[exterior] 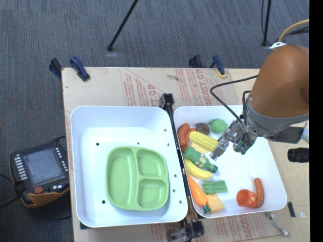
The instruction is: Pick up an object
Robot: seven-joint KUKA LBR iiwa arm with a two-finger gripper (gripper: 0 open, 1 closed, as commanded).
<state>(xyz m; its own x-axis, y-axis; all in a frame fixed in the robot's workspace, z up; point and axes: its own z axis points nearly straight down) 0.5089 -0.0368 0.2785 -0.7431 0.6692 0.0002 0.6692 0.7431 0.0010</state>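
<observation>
Beside the corn cob [204,141] and green bottle [200,160], the claw [233,144] hangs spread, holding nothing.

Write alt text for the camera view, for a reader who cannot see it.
A grey robot arm's gripper hangs over the right white bin of toy food, near a corn cob, green bottle and banana. The left bin holds a green divided plate.
</observation>
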